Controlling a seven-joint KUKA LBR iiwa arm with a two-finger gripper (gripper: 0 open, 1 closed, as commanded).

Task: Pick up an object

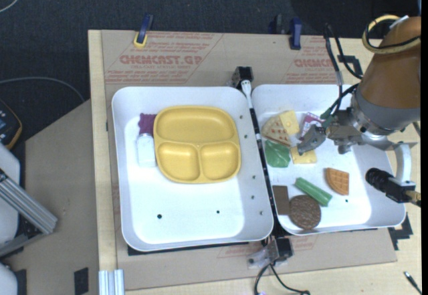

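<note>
Your gripper (pixel 309 140) hangs low over the middle of the right bin (pixel 348 215), reaching in from the right under the orange band of the arm (pixel 391 59); whether its fingers are parted or closed you cannot tell from this slant, and nothing shows plainly between them.

Look at what crowds it in the camera view: directly beneath and just near of the tip lies a pale yellow block (pixel 305 156), partly hidden by the gripper; to the left of that sits a green leaf-shaped piece (pixel 277 154), and far-left of the tip a cheese wedge (pixel 289 122) lies against a tan pizza-like slice (pixel 273 130); these four sit packed close together, touching or nearly so. Something pink-and-white (pixel 311 119) peeks out just on the far side of the gripper, too hidden to name.

Nearer to you in the same bin, well clear of the tip: a green stick (pixel 313 191) lying at a slant, a round brown cookie (pixel 305 211) touching a dark brown bar (pixel 281 199) on its left, and an orange waffle-like wedge (pixel 338 180) to the right.

The left bin (pixel 174 220) holds a yellow divided plate (pixel 197 143); a purple item (pixel 146 122) and a white bottle-like piece (pixel 145 150) lie tucked at the plate's left edge, well apart from the gripper.
</note>
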